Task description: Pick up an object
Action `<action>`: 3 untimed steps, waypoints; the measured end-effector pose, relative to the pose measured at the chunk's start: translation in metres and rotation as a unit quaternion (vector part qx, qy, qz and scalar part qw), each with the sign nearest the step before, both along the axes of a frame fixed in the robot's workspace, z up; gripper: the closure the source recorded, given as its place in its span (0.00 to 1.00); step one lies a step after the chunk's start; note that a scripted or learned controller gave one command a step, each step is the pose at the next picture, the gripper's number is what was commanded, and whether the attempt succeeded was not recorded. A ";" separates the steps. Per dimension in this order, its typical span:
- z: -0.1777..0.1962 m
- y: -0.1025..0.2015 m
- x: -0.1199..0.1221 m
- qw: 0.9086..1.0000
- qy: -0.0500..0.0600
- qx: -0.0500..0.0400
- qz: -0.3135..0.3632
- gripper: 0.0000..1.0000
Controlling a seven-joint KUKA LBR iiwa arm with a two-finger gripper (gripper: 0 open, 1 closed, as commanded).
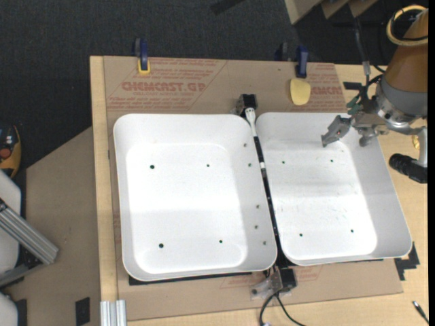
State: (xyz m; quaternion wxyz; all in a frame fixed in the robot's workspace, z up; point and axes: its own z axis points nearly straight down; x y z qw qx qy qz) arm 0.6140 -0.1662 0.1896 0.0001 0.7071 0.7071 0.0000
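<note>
Camera view from above shows me the grey arm with its orange band (408, 63) coming in from the upper right of the frame, and its two-finger gripper (349, 133) hangs over the upper right corner of the right-hand shallow white plastic bin (380, 246). I read the grey fingers (331, 132) as spread apart, one pointing toward the bin's middle and the other near its right rim, with nothing pinched between them. The one loose thing I can pick out is a pale yellow rounded object (300, 92). It lies on the brown printed cardboard sheet (170, 80), just beyond the top rim of the right bin and directly below a blue clamp (301, 60) at the board's far edge. It sits up and to the left of the gripper, apart from it. A second blue clamp (141, 49) grips the board's edge in the upper left. The left-hand shallow white plastic bin (126, 202) lies touching its neighbour along a dark seam, with a small black clip (246, 102) at the top of that seam. Small dark dots mark both bin floors. Grey cabling (270, 289) trails off the bottom edge between the bins.
</note>
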 end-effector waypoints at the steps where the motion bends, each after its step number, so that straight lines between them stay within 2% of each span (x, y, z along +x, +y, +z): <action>1: 0.011 0.000 0.001 1.000 -0.002 0.000 0.000 1.00; 2: 0.067 0.122 0.008 1.000 -0.003 0.002 0.006 1.00; 3: 0.224 0.160 0.043 1.000 -0.011 0.000 0.004 1.00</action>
